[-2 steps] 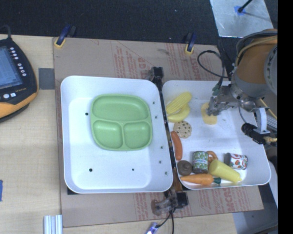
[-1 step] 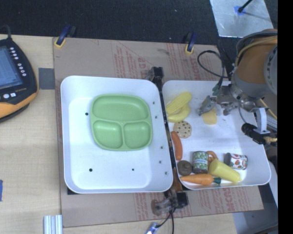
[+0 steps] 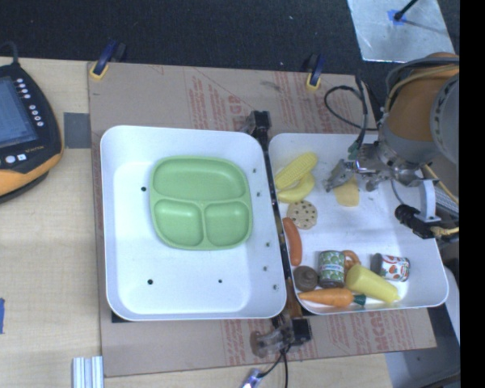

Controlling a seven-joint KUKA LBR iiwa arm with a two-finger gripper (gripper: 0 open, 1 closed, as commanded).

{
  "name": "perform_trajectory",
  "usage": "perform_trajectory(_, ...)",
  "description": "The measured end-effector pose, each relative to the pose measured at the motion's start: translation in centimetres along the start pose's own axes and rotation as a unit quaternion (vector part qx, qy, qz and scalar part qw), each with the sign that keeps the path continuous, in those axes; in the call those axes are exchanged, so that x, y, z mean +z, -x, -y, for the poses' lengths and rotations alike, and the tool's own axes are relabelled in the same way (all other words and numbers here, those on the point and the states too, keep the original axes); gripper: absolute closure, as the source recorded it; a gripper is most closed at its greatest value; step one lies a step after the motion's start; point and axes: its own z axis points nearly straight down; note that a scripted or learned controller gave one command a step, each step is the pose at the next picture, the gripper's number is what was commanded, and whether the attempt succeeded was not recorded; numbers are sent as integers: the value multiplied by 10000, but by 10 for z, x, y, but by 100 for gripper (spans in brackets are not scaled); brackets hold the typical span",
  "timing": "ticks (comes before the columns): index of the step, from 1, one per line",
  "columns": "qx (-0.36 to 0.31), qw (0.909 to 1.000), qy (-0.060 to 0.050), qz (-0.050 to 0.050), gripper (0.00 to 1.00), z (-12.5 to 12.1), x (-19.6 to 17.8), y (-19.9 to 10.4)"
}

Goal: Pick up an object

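One pale yellow wedge (image 3: 348, 195) lies just beneath my gripper (image 3: 357, 173), lined up for picking; whether it's clenched I cannot tell

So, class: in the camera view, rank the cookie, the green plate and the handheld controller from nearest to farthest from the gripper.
1. Cookie, in the right bin, left of and below the gripper.
2. Green plate, in the left bin.
3. Handheld controller, at the bench's far left edge.
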Motion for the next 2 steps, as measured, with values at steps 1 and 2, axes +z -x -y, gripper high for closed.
perform_trajectory(1, -10, 10000, 9, 10, 100, 0, -11, 1)
perform_trajectory(2, -10, 10000, 8, 10, 0, 0, -11, 1)
